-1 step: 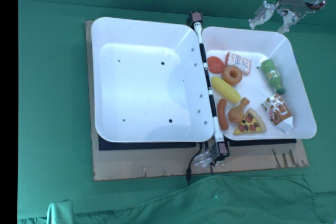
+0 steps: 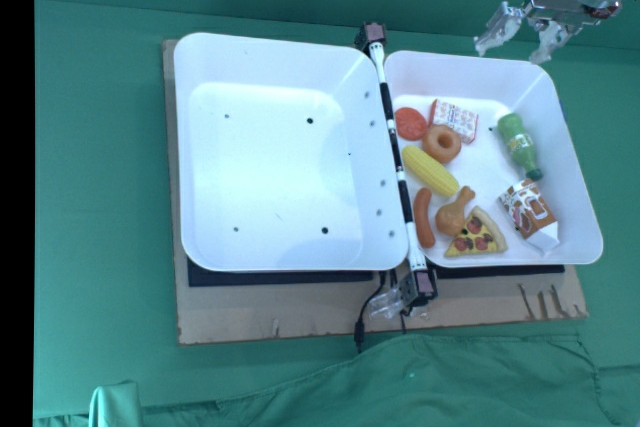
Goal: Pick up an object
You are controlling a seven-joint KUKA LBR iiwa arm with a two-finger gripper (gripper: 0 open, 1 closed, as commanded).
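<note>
My gripper (image 2: 520, 39) hangs high at the top right, above the far rim of the right bin (image 2: 578, 215). Its two fingers are spread apart with nothing between them. Below it the right bin holds several toy foods: a green bottle (image 2: 519, 144), a donut (image 2: 442, 143), a corn cob (image 2: 430, 170), a red tomato slice (image 2: 410, 123), a small red and white box (image 2: 454, 118), a sausage (image 2: 424, 217), a chicken drumstick (image 2: 456, 212), a pizza slice (image 2: 475, 236) and a fries carton (image 2: 528, 213).
The left bin (image 2: 200, 65) lies beside the right one, with a black and white rod (image 2: 392, 145) along the seam between them. Both rest on a cardboard sheet (image 2: 300, 320) over green cloth.
</note>
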